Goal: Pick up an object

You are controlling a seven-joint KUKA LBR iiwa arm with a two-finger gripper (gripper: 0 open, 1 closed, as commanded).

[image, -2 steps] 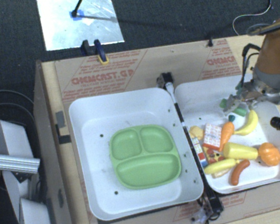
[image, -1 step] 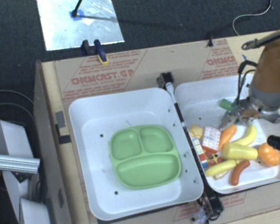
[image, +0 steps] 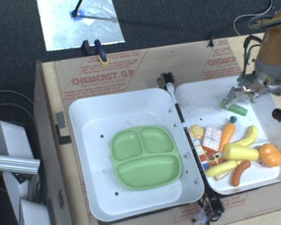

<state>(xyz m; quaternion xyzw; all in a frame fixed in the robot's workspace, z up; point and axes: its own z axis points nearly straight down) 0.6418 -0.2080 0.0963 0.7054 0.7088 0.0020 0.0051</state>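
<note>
While the arm leans in from the right edge of the table, its claw hangs low over the right bin.

Whether the claw is spread or pressed together I cannot tell from here; a small green piece lies just beneath it, near the bin's back right corner. Toward the front edge sit the toy foods: a carrot, a banana, an orange pumpkin, a sausage. The left bin carries a green divided plate.
</note>
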